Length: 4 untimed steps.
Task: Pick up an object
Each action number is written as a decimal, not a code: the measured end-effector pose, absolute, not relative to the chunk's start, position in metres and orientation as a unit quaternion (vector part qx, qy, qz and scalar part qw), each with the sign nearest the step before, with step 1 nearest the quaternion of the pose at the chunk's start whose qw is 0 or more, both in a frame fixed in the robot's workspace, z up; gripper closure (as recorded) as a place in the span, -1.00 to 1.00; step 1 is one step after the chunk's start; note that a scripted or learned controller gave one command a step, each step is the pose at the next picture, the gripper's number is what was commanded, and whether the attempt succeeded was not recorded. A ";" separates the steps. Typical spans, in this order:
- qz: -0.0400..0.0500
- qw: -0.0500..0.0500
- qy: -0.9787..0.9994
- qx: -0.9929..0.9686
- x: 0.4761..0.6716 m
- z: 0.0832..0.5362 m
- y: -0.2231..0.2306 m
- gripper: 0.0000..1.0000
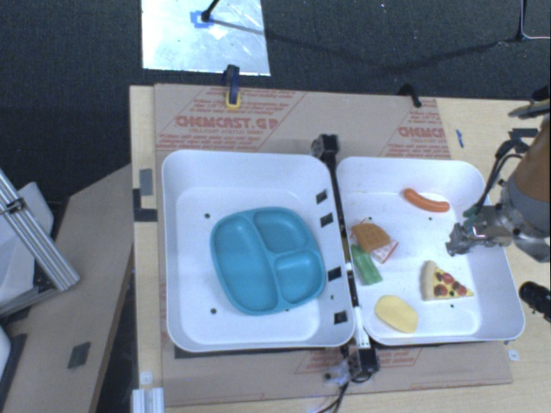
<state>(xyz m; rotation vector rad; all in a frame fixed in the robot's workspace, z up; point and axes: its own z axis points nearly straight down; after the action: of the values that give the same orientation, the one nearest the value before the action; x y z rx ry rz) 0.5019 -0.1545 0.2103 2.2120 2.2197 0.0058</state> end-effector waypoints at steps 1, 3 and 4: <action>0.002 0.004 0.709 0.706 0.495 0.268 -0.158 1.00; 0.001 0.001 0.710 0.704 0.516 0.251 -0.063 1.00; 0.001 0.000 0.711 0.703 0.525 0.246 0.000 1.00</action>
<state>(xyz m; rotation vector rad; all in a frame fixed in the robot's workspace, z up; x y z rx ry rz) 0.5248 -0.0002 0.2463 2.2094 2.2334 0.0041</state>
